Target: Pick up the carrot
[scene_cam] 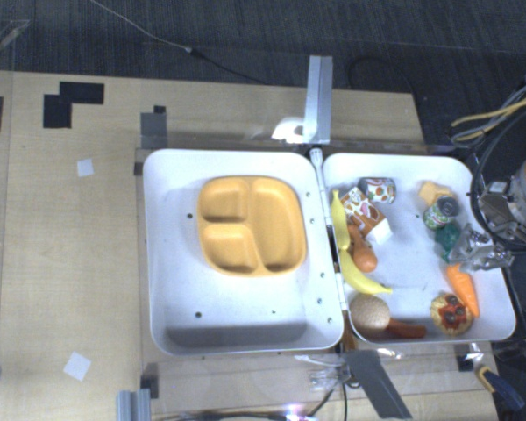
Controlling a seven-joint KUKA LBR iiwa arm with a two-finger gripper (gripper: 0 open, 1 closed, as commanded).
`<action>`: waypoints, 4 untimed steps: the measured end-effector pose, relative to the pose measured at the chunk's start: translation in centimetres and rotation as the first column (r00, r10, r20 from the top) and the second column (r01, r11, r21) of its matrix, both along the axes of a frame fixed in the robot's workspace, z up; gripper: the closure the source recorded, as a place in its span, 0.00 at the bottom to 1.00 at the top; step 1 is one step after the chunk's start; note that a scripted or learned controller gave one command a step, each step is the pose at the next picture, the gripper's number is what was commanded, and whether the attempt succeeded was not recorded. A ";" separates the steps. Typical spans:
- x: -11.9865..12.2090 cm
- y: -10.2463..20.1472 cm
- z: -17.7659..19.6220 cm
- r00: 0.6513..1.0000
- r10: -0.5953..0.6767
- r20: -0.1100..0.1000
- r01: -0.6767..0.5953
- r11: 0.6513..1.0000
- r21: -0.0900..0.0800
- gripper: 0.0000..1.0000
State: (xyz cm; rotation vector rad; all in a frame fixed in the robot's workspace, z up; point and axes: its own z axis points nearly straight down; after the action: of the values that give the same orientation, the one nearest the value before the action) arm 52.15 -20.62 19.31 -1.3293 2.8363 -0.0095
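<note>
Counted: two shallow white bins (158,235); one yellow three-compartment plastic plate (248,224); one orange carrot (463,288); one yellow banana (355,266); one brown potato-like lump (369,311).

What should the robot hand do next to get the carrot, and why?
Probably drop straight down a little. The gripper hangs just above the top end of the small orange carrot in the right white bin, with nothing seen between its fingers.
</note>
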 end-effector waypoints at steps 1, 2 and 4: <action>-2.6 4.7 1.3 0.965 0.264 -0.004 -0.264 0.965 0.001 1.00; -0.6 -0.1 6.8 0.979 0.204 0.000 -0.204 0.979 -0.003 1.00; -3.2 6.3 -3.1 0.859 0.512 -0.002 -0.512 0.859 -0.002 1.00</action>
State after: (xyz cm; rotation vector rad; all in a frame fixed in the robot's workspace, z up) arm 48.97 -14.33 16.20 -2.0360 2.3819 -0.0073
